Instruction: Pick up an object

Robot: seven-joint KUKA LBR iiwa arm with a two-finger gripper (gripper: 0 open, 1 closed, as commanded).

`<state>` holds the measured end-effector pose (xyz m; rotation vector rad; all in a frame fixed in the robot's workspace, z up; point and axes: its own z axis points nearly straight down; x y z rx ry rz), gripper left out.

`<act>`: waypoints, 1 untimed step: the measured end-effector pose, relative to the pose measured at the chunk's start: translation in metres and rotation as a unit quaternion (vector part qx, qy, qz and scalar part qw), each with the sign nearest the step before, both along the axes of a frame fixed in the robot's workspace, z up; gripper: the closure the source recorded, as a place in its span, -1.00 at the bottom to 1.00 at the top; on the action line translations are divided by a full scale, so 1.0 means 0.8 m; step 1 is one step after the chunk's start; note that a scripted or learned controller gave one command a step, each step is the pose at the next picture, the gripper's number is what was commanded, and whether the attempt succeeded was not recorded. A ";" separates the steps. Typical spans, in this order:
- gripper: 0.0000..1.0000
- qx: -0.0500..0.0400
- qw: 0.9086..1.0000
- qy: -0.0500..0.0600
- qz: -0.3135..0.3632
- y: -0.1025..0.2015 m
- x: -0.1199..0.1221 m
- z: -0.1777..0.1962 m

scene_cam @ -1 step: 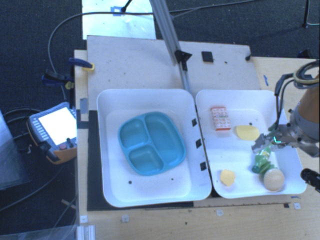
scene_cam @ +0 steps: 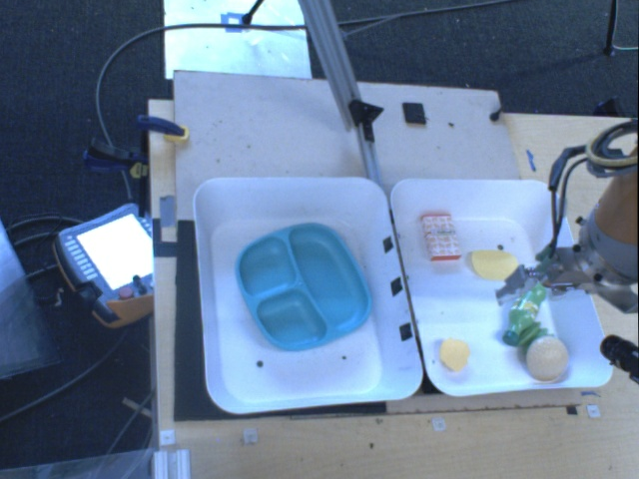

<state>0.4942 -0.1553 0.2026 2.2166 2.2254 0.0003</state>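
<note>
The right bin (scene_cam: pixel 479 200) holds several objects. A red and white packet (scene_cam: pixel 439 237) lies near its back. A flat yellow piece (scene_cam: pixel 493 264) sits to the right of the packet, and a small yellow chunk (scene_cam: pixel 454 354) rests near the front wall. A green object (scene_cam: pixel 524 319) lies at the right, with a beige ball (scene_cam: pixel 546 358) just in front of it. My gripper (scene_cam: pixel 519 285) hangs low in this bin, between the flat yellow piece and the top end of the green object. Whether it touches either one is unclear.
The left bin (scene_cam: pixel 225 362) holds a blue divided plate (scene_cam: pixel 303 285). My arm (scene_cam: pixel 611 233) enters over the right bin's right wall. A metal pole (scene_cam: pixel 334 53) slants over the board behind the bins. A handheld screen unit (scene_cam: pixel 108 262) lies off the bench at left.
</note>
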 end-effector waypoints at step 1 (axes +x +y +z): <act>-1.00 0.001 1.000 0.002 -0.001 -0.003 0.007 -0.076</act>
